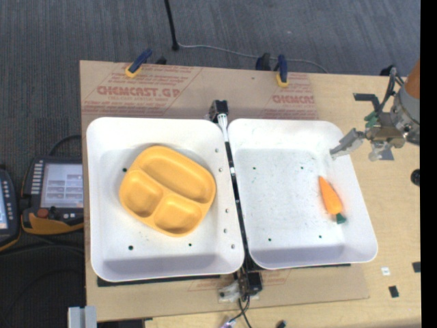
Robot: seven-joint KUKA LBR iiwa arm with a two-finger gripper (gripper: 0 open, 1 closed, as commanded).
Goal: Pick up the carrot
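A small orange carrot (330,195) with a green stem end lies in the right bin (287,244), close to its right wall, stem pointing toward the front. My gripper (363,147) hangs over the bin's far right corner, above and to the right of the carrot and apart from it. Its fingers (345,143) are spread open with nothing between them.
The left bin (109,251) holds a yellow divided plate (167,190). A black bar (229,162) runs between the two bins. Blue and yellow clamps (280,71) grip the bench's far edge. A control tablet (58,186) sits off the bench at the left.
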